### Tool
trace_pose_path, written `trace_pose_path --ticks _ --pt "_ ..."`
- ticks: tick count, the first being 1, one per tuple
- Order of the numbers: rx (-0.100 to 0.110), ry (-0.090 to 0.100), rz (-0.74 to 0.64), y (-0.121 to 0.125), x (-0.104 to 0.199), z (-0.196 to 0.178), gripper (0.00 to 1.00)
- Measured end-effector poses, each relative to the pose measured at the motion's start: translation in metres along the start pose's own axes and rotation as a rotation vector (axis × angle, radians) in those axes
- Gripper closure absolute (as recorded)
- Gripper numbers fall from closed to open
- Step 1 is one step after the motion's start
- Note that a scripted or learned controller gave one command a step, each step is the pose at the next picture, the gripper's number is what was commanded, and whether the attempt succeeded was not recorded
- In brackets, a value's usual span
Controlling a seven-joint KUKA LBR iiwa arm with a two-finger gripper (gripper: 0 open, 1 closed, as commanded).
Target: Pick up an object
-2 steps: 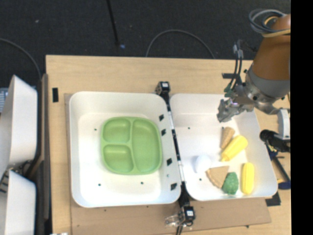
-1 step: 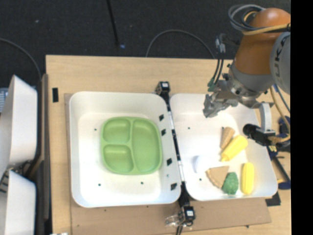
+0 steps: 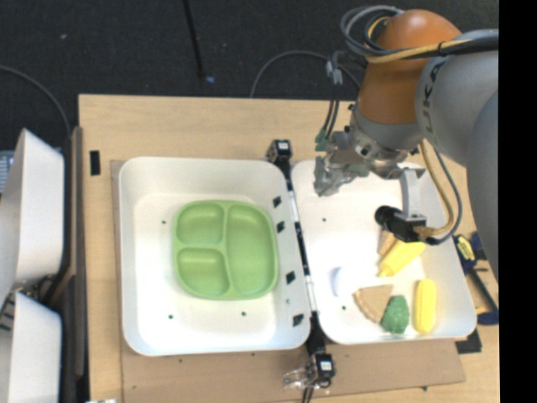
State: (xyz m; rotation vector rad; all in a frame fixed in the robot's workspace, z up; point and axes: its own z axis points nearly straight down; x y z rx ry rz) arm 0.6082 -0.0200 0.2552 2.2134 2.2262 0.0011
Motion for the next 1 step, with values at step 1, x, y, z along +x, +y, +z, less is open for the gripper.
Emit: trace_pose_path --ticks 1 --pt "-0.001 0.001 0.0 0.0179 0.051 -0.0043 1.0"
